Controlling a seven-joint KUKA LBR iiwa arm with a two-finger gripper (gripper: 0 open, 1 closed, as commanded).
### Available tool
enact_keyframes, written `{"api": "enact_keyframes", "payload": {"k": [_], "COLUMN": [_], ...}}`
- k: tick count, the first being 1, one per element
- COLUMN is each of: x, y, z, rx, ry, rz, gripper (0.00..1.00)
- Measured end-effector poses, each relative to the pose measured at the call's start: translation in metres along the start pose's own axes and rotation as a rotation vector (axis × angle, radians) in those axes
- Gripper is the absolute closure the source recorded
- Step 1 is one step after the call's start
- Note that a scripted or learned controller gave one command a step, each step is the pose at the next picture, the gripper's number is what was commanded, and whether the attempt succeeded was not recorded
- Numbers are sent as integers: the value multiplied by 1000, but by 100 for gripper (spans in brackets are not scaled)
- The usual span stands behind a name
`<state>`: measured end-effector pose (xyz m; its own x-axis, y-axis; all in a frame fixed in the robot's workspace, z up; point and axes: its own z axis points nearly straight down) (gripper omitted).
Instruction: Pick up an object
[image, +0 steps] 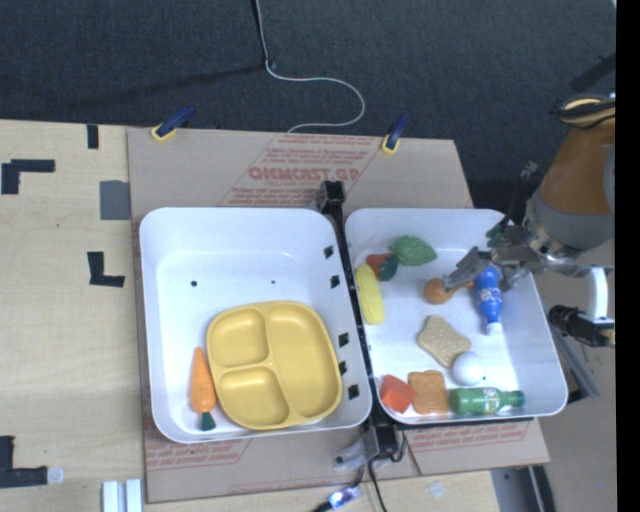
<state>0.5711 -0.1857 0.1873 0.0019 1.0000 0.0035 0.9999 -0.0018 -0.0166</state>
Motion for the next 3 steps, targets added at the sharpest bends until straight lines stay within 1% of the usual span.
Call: {"api": "enact_keyframes", "payload": {"k": [1,2,3], "x": [0,-3,-4], "y": [3,6,5], "z": [-7,41,104], "rx": [-12,-8,-9], "ry": [-3,-3,4], "rz": [-3,-4,-7], "gripper": [0,0,0]}}
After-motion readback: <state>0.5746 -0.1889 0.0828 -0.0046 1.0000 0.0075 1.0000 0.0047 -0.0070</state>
